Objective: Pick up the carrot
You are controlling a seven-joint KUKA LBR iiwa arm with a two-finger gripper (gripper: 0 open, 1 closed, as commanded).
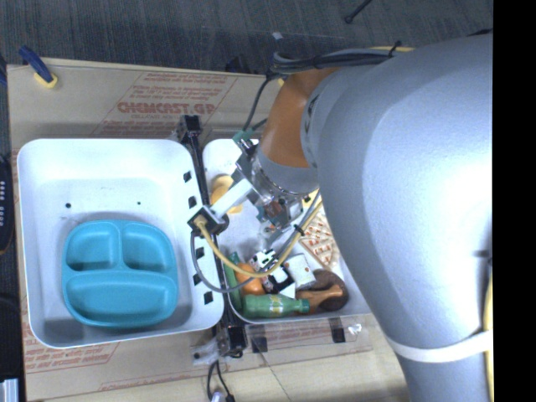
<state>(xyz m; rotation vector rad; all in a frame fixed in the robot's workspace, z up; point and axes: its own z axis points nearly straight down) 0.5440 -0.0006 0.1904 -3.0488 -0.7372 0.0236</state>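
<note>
Grey arm [410, 191] casing is seen nearest the camera, covering most of the right side and hiding much of the right bin [219, 153]. An orange band [285, 128] is seen above the wrist, and below it the wrist is lowered into the right bin. The tool [270, 268] is found low in that bin, among cables and white fittings; whether it is released or clenched cannot be told, since its tips are lost in the clutter.

The carrot [251, 287] is taken to be the small orange piece at the near end of the right bin, just beside the tool and partly covered by it. Nothing can be seen to be grasped. A green bottle [275, 306] is laid on its side along the near wall, touching or almost touching the carrot. A brown object [325, 291] is set to the right of the bottle. A yellow item [221, 188] is seen farther back, near the dividing wall.

The left bin [42, 224] is occupied by a blue tray [121, 273] with three compartments, placed toward the near side. Both bins are rested on a table [167, 95] covered with printed cardboard. A blue and yellow clip [38, 67] is fixed at the far left corner.
</note>
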